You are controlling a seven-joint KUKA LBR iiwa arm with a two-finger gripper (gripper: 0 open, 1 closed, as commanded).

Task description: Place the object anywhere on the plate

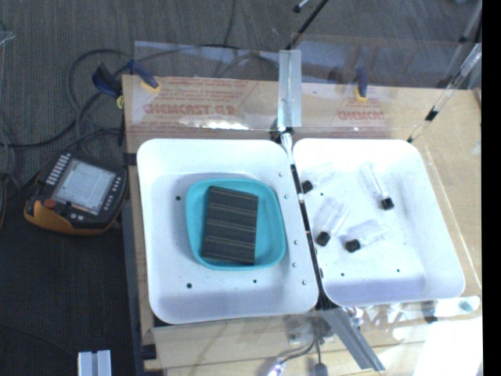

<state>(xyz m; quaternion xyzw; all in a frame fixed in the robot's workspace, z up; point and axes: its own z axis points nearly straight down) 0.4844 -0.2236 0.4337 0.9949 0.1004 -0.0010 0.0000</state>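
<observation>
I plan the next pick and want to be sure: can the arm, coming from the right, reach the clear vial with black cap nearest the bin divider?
Probably yes. The vial lies flat in the right bin, apart from the other vials, with nothing over it.

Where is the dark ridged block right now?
In the camera view, the dark ridged block lies on the teal plate inside the left white bin, apart from the clear vials in the right bin.

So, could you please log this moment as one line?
dark ridged block on teal plate | left bin | clear vials in right bin
</observation>
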